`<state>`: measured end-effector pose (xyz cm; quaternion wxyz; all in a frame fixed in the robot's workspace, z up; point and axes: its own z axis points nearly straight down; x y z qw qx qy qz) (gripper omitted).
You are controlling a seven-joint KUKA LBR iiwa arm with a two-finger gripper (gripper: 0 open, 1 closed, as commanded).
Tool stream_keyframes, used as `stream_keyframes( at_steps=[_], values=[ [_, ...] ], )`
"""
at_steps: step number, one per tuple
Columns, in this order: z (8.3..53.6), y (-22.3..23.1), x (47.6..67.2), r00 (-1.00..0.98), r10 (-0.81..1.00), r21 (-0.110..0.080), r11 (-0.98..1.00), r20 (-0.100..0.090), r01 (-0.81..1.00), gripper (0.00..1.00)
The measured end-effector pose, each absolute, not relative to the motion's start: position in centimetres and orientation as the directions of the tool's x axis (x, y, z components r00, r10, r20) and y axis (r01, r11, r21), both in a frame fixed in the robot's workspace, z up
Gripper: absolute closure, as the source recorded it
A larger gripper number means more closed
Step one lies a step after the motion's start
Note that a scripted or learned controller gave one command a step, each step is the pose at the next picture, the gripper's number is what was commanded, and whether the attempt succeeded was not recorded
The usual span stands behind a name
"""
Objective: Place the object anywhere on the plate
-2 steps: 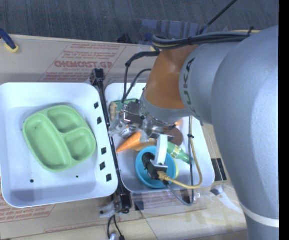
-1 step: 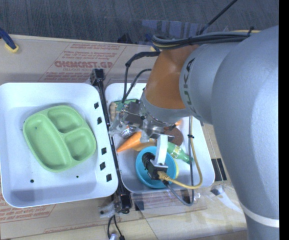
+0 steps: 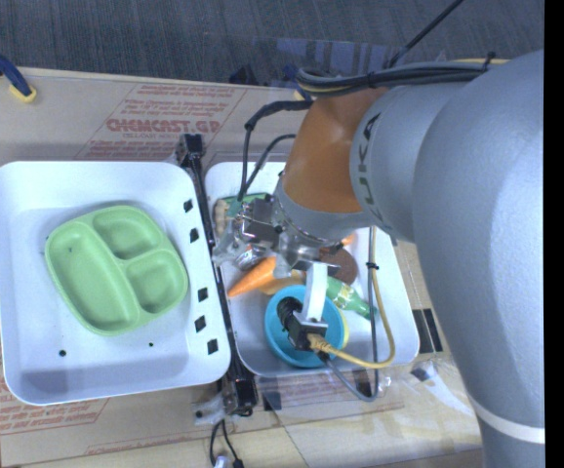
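Observation:
A light green plate [image 3: 116, 268] with three compartments lies in the left white bin [image 3: 19, 193]. The arm reaches down into the right bin [image 3: 399, 344], and its gripper [image 3: 246, 232] sits low at that bin's left side, among the objects. An orange carrot-shaped piece [image 3: 256, 280] lies just below the gripper, touching or nearly touching it. A blue bowl [image 3: 284, 339] rests at the bin's front, partly behind a white cable fitting. A green item [image 3: 352, 302] and a brown item [image 3: 344, 264] lie to the right under the wrist. The arm hides much of the right bin.
A black hinge strip [image 3: 204, 252] runs between the two bins. A yellow cable [image 3: 365, 359] loops over the right bin's front. Cardboard [image 3: 155, 115] lies under the bins, and a blue-and-yellow clamp [image 3: 14, 79] sits at the far left corner.

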<state>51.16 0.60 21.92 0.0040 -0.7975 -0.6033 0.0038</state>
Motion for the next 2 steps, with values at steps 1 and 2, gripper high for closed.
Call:
stream_keyframes(
  at_steps=[1, 2],
  values=[
    [21.92, 0.6, 51.16, 0.272, 0.962, -0.011, -0.272, -0.001, 0.962, 0.0],
    [21.92, 0.6, 51.16, 0.272, 0.962, -0.011, -0.272, -0.001, 0.962, 0.0]
  ],
)
